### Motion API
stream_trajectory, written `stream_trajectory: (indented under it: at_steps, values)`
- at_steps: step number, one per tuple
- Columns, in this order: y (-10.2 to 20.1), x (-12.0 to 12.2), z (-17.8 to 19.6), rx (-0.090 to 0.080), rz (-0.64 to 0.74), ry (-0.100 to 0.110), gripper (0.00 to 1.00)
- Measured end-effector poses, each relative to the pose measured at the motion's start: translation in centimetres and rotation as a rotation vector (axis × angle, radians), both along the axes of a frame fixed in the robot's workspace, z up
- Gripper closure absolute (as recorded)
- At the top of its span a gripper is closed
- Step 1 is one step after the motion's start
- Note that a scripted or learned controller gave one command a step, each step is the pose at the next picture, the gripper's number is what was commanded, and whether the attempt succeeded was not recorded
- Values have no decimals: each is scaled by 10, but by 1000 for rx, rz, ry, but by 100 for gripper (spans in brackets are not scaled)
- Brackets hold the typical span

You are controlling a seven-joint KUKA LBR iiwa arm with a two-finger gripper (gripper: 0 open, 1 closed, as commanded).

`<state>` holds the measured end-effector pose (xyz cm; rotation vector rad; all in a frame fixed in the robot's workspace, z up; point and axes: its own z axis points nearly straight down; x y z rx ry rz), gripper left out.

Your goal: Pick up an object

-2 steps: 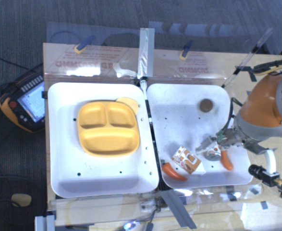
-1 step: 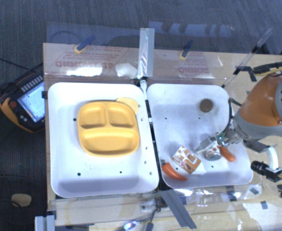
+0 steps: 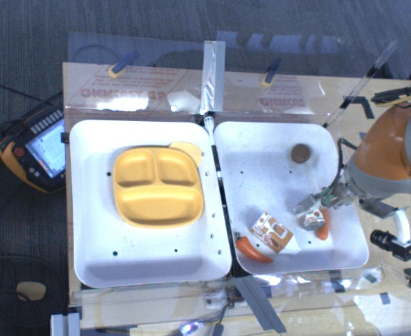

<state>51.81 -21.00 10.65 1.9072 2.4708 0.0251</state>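
Now the gripper point(image 3: 316, 210) is down in the right bin point(image 3: 261, 145), near its right wall, and whether it is open or closed I cannot tell from this angle. Its tip is touching a small silvery object point(image 3: 311, 220) with an orange piece point(image 3: 323, 228) right against it. Just left lies an orange-and-white packet point(image 3: 272, 232), then an orange carrot-like toy point(image 3: 252, 250) at the front wall. Farther back sits a brown disc point(image 3: 300, 153). Across in the left bin point(image 3: 86, 208), a yellow divided tray point(image 3: 158, 187).
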Motion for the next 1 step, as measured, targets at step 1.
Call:
stream_trajectory:
  at_steps: [1]
  values:
    - [40, 21, 106, -1, -102, 26, 100]
